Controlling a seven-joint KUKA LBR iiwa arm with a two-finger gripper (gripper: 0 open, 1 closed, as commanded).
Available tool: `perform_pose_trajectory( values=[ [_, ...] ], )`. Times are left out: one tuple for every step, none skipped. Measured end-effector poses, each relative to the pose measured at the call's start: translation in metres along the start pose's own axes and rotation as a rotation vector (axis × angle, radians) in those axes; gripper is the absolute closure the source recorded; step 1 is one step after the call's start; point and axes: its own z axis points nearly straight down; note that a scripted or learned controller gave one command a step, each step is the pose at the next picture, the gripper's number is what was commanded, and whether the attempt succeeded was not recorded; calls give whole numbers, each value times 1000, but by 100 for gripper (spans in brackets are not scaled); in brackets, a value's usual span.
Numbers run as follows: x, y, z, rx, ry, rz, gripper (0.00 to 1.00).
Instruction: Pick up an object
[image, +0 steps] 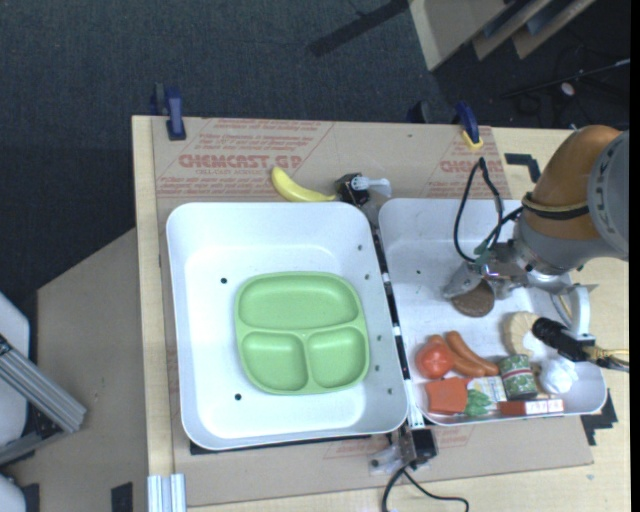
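A flat, round, dark-brown disc-shaped object (474, 299) lies in the right white bin, near its middle, directly beneath the arm's wrist. Its upper right edge is hidden by the wrist. It lies apart from the food items heaped along the bin's near edge.

The arm (585, 200) is running off the right edge, its upper links cut away. The hand (490, 275) is sitting under the wrist housing; finger state unreadable. The brown object (475, 298) beneath it is partly covered. Small items (520, 385) in the right bin's (420, 235) near corner are overlapping, too small to identify.
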Motion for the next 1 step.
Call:
perform_pose_trajectory(
  values=[
    [-1,6,-20,-20,-4,1,100]
  ],
)
